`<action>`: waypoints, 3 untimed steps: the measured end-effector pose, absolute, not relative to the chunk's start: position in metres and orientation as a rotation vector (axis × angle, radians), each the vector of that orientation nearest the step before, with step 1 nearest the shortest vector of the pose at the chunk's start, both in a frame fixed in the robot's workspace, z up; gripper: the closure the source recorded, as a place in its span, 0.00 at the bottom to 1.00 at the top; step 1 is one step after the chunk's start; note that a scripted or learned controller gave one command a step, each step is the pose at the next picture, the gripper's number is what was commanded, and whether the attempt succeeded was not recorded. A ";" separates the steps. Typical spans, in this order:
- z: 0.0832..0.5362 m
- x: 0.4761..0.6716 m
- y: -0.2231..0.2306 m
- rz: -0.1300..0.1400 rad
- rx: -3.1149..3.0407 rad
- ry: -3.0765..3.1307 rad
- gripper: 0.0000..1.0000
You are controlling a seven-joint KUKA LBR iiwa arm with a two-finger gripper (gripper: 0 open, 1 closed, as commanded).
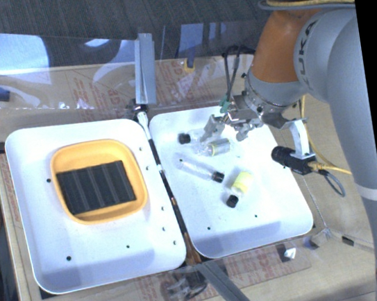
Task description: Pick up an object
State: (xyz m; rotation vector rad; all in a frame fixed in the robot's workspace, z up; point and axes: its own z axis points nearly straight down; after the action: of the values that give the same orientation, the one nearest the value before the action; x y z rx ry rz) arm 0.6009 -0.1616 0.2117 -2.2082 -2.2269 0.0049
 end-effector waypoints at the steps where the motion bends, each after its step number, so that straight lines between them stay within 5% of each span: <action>1: 0.113 0.589 -0.209 -0.015 -2.207 -2.259 0.00; 2: 0.092 0.522 -0.210 0.002 -2.165 -2.272 0.00; 3: 0.101 0.522 -0.210 0.005 -2.158 -2.279 1.00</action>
State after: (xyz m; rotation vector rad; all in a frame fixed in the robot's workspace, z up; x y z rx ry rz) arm 0.5225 -0.2101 0.1014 -2.1577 -2.2789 0.0046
